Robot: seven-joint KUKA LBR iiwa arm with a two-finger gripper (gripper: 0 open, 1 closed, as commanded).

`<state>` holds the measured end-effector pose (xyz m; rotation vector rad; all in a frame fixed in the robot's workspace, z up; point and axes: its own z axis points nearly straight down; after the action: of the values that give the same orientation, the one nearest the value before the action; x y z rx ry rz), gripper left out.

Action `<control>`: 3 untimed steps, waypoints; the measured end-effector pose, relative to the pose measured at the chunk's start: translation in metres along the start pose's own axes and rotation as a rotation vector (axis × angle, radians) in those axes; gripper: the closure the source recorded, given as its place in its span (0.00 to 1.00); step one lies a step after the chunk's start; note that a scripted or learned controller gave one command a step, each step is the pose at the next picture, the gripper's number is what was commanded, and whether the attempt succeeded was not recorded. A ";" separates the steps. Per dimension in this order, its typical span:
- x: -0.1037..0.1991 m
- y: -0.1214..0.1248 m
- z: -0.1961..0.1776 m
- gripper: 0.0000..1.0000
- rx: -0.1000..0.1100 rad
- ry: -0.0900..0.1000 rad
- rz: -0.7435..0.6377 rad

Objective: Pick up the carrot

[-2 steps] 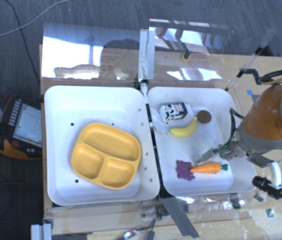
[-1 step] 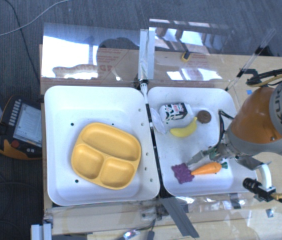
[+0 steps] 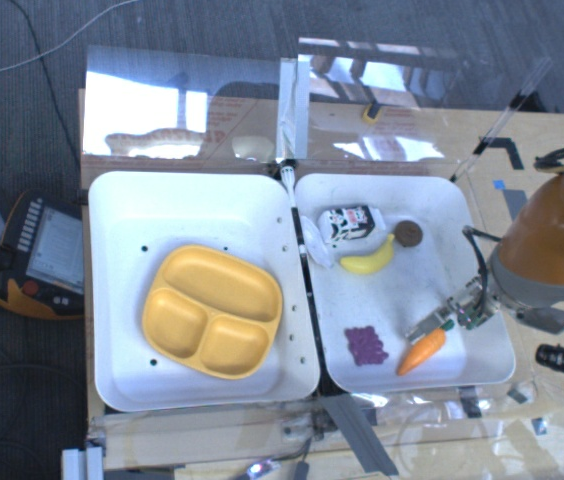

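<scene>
- Far left of the carrot, the left bin (image 3: 112, 268) carries a yellow tray (image 3: 212, 310), three compartments, nothing in them that I can make out.
- Over the divider into the right bin (image 3: 482, 368), and here's the clutter: a black-and-white carton (image 3: 348, 224) up and to the left of the carrot, a banana (image 3: 370, 258) just below it, and a small brown round thing (image 3: 407, 234) touching the banana's right tip.
- Nearer now: purple grapes (image 3: 366, 344), just left of the carrot and apart from it.
- There's the carrot (image 3: 421, 351), lying slanted near the bin's front wall, fat end up and to the right, thin tip down-left.
- And the gripper (image 3: 438, 323) is right on top of that fat end, a long finger angling down-left toward it; it looks to be touching or just above, I can't tell which.
- How wide the gripper stands, or whether it has any hold, I can't tell; the carrot lies on the bin floor.
- My call: this is the closing-in step, the grasp not yet made.
- Next move needs the gripper set across the carrot's thick end, squarely over the slant, then a firm close and a straight lift.
- Risk as I read it: a round, tapered carrot can roll or squirt out toward the front wall.
</scene>
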<state>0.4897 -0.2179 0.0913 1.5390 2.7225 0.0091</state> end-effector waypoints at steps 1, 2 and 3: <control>0.033 0.019 0.000 0.00 0.000 -0.006 -0.005; 0.033 0.022 -0.010 1.00 -0.005 -0.007 -0.006; 0.073 0.039 -0.048 1.00 0.009 0.011 -0.406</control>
<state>0.4846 -0.1352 0.1396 0.9622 2.9893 0.0008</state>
